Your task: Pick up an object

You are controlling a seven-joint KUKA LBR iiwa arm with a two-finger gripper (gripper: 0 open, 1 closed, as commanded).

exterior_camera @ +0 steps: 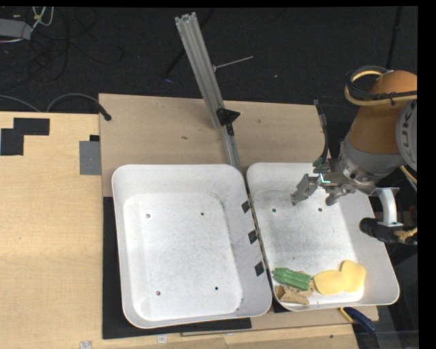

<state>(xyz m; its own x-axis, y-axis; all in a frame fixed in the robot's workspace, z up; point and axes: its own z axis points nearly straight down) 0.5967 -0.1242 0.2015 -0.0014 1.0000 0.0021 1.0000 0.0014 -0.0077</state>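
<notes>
Jaws spread with nothing between, gripper (315,193) over right bin (300,232), no legible writing

end effector (316,191) spread above right bin (306,232), yellow object (340,279), green object (292,277) at its near edge

Place: robotics lab
Evidence: loose cables (41,20) upper left; aluminium rail (204,82) top centre; plywood bench (157,129); two white bins (129,178)

Gripper (317,193) low, fingers spread, nothing held.
</notes>
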